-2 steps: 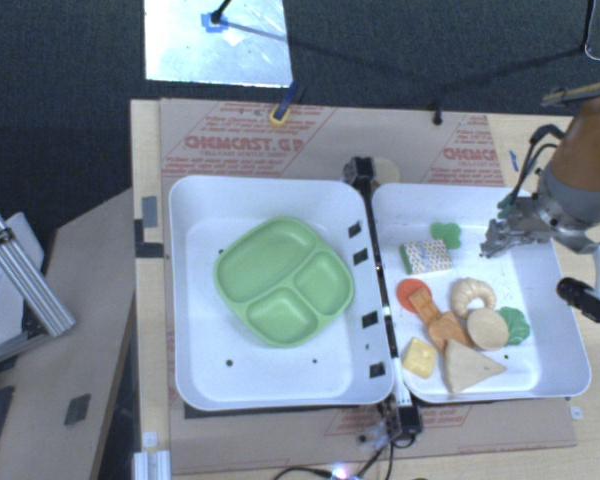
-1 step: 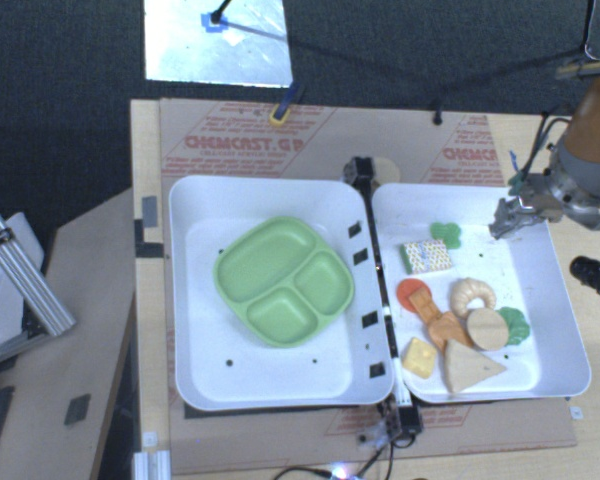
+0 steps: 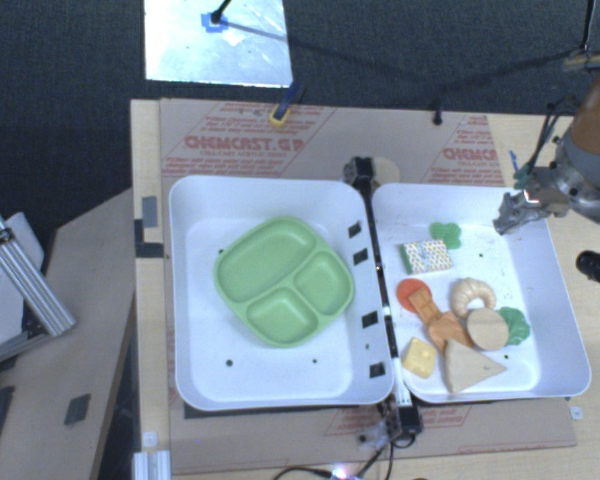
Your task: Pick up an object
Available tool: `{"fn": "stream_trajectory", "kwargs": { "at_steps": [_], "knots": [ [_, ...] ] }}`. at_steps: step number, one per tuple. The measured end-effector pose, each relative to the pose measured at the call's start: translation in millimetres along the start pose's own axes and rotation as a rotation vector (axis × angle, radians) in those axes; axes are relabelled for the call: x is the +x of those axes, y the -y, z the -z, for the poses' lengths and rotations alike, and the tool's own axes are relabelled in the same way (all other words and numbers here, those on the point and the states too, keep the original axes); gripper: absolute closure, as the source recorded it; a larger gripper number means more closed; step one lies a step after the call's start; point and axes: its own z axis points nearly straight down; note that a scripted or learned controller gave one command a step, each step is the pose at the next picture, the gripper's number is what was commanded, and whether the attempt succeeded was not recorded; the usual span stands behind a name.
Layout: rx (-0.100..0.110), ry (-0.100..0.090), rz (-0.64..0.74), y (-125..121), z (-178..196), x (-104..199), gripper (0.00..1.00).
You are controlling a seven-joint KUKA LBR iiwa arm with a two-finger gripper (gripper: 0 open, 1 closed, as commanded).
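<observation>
My gripper (image 3: pixel 512 214) hangs over the far right corner of the right bin (image 3: pixel 540 268), with nothing visible between its fingers. The bin holds several toy foods. A green piece (image 3: pixel 444 234) and a patterned block (image 3: pixel 426 257) lie left of the gripper. Nearer the front sit a red-orange piece (image 3: pixel 414 293), an orange piece (image 3: pixel 442 324), a croissant-like roll (image 3: pixel 472 293), a tan disc (image 3: pixel 487 328) on a green leaf (image 3: pixel 515 323), a yellow chunk (image 3: pixel 419 357) and a pale wedge (image 3: pixel 470 369).
The left bin (image 3: pixel 195 368) holds a green sectioned plate (image 3: pixel 283 281). A black hinge strip (image 3: pixel 374 268) runs between the bins. A reflective sheet (image 3: pixel 215 28) lies beyond the bench. Metal framing (image 3: pixel 20 278) stands at the left.
</observation>
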Motion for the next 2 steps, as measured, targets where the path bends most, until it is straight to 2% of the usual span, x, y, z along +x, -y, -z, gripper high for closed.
{"fn": "stream_trajectory", "kwargs": {
  "at_steps": [2],
  "knots": [
    [0.004, 0.0, 0.0, 14.9, -13.6, 94.6, 1.0]
  ]
}}
